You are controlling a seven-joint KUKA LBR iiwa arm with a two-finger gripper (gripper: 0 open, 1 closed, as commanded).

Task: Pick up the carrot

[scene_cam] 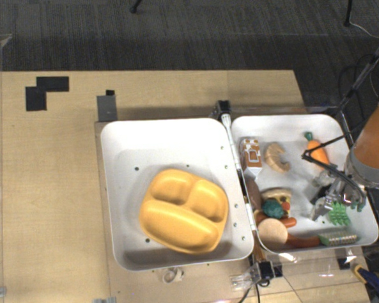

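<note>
2 white bins (115,184), 1 yellow pepper (183,209), 1 carrot (315,149).

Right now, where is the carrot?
The carrot lies in the right bin, near its far right corner, right of the tan curved piece and above the hand.

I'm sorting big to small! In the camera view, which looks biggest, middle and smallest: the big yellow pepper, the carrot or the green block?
1. Yellow pepper, by far the largest, taking up much of the left bin.
2. Carrot and green block look about alike in size; the arm partly hides both, so I won't rank them.
</note>
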